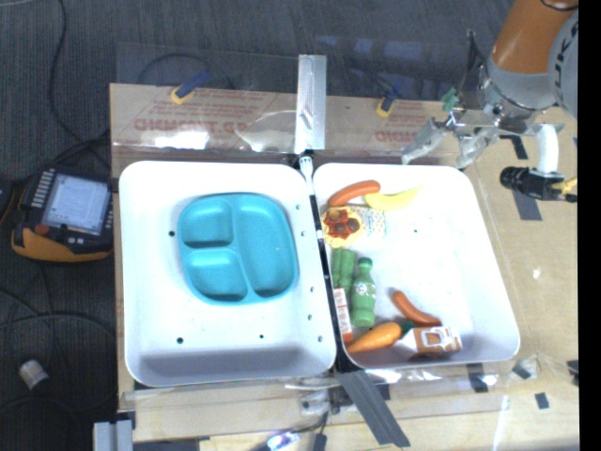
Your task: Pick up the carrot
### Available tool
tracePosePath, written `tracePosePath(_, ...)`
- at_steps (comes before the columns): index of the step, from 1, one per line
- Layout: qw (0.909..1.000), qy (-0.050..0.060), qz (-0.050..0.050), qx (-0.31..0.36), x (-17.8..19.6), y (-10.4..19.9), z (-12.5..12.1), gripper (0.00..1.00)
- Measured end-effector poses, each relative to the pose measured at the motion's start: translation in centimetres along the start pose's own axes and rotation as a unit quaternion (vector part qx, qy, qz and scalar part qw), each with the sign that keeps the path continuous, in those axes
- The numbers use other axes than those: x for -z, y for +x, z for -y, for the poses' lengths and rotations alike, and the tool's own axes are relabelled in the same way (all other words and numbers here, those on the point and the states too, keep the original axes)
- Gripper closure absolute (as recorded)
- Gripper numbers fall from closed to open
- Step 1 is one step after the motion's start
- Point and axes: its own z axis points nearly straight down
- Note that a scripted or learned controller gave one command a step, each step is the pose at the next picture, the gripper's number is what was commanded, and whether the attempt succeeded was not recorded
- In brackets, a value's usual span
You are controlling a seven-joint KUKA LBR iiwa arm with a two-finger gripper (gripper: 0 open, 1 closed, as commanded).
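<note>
1. Spanning the view, the tabletop (pixel 535 280) carries two white bins side by side.
2. The left bin (pixel 150 280) holds a blue divided plate (pixel 235 247).
3. The right bin (pixel 470 271) holds toy food crowded along its left and near sides.
4. The arm's pincer (pixel 451 139) hangs beyond the right bin's far rim, fingers spread wide, gripping nothing.
5. A green bottle (pixel 362 291) lies just above the carrot.
6. The carrot (pixel 374 337) lies near the right bin's front edge, well apart from the pincer.
</note>
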Motion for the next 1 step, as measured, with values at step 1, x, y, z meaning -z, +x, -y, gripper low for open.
tracePosePath(1, 0.9927, 0.0, 0.0, 0.121, -7.24, 0.04, 8.93, 0.0)
